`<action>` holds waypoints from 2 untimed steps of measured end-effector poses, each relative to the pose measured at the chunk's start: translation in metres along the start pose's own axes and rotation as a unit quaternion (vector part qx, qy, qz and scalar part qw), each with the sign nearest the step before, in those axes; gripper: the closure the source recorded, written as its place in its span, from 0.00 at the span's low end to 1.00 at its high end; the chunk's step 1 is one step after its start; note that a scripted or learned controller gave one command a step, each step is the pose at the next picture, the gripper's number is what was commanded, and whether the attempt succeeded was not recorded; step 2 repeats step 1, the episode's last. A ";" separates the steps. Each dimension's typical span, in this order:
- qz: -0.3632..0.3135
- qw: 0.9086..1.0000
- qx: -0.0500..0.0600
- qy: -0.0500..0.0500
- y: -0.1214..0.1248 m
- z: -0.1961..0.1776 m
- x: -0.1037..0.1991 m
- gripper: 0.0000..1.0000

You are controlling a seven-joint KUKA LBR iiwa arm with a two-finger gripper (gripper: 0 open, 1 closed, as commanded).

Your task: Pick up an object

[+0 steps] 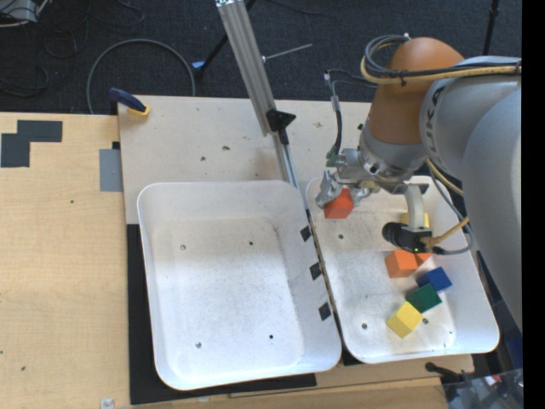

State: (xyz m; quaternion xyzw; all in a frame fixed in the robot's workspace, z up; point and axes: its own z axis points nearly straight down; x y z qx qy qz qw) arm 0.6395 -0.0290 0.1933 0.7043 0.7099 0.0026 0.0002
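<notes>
Two bins: a pair of shallow white plastic bins sits side by side on the bench, the left bin [221, 288] wide and the right bin [366, 331] narrower, their inner rims touching.
Bench: a pale wooden benchtop [196, 143] with small dark marks lies under the bins, and a black mat shows along the left bin's outer edge.
Floor: dark carpet [68, 24] runs behind the bench, with looping black cables on it.
Side table: a light wood panel [51, 254] with dark grey patches lies to the left of the bench.
Rail: a slanted silver metal rail [247, 58] rises from the line between the bins toward the top of the view.
Clamp: a small blue and yellow clamp [128, 101] rests at the bench's far left corner.
Arm: the grey arm with its orange band [417, 83] reaches in from the right, over the far end of the right bin.
Gripper: the two-finger gripper [338, 196] is closed around the red-orange block.
Held thing: a small red-orange block [339, 204] sits between the fingers, over the far left part of the right bin, near the dividing rim.
Other blocks: an orange block [401, 263], a blue block [437, 279], a dark green block [423, 297] and a yellow block [404, 319] cluster in the near right part of the right bin, close together.
</notes>
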 end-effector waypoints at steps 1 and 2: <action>0.001 1.000 0.005 0.000 -0.032 -0.002 0.077 1.00; 0.001 1.000 0.005 0.000 -0.032 -0.002 0.077 1.00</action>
